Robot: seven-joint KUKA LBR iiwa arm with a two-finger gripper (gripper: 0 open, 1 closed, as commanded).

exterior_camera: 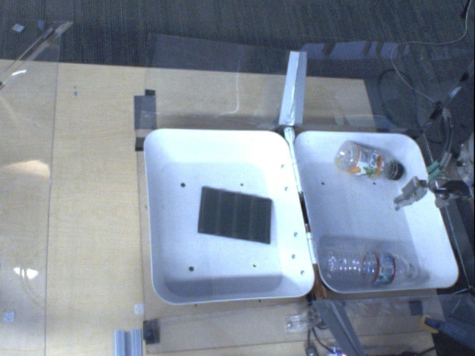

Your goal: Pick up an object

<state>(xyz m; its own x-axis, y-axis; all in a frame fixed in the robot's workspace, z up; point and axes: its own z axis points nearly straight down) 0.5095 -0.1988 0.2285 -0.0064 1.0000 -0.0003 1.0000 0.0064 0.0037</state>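
I'm parking the claw [413, 193] at the right white plastic bin's [326, 221] right rim, above the floor; whether it's apart or together, I cannot tell. Candidates are lying flat: a clear plastic bottle with orange label [369, 162] at the far side, a clear bottle with blue-green label [367, 267] near. A dark ribbed rectangular mat [235, 214] is sitting in the left white bin [159, 221].

bins: 2 [152, 199] [438, 221] | bottles: 2 [367, 162] [367, 267] | dark ridged pad: 1 [235, 214]
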